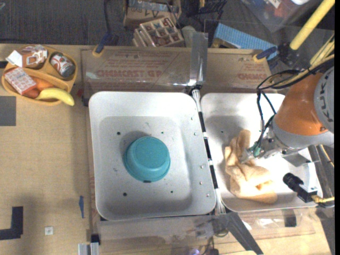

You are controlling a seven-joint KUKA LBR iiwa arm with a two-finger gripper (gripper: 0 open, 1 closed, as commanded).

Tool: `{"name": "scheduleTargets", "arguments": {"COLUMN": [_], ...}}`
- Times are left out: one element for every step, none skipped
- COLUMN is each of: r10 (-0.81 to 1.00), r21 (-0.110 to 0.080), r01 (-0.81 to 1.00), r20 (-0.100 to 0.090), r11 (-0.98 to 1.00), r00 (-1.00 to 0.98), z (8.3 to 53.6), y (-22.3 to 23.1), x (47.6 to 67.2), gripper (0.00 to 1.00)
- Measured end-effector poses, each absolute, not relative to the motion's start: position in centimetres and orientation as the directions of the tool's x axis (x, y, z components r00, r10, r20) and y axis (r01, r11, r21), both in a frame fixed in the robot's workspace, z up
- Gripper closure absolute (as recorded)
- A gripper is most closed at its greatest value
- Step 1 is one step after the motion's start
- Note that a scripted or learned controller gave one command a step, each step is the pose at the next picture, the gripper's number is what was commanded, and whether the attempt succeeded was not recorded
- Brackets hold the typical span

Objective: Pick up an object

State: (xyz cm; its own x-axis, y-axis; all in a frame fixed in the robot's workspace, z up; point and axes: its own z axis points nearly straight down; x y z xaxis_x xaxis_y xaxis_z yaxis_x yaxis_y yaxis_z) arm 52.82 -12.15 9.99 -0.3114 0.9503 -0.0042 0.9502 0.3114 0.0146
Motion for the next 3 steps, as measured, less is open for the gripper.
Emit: {"name": "scheduleTargets", "arguments": {"r10": [0.95, 0.975, 0.975], "r21": [0.014, 0.011, 0.016], "r01": [0.95, 0.975, 0.974], "r20": [-0.004, -0.006, -0.005], "r11": [0.311, 0.224, 0.224], "r00": [-0.311, -0.224, -0.224], "z": [10.0, 9.0, 10.0], "y": [-12.1, -10.8, -10.7], "x": [52.8, 55.2, 55.4], "gripper": [0.0, 0.0, 1.0]}}
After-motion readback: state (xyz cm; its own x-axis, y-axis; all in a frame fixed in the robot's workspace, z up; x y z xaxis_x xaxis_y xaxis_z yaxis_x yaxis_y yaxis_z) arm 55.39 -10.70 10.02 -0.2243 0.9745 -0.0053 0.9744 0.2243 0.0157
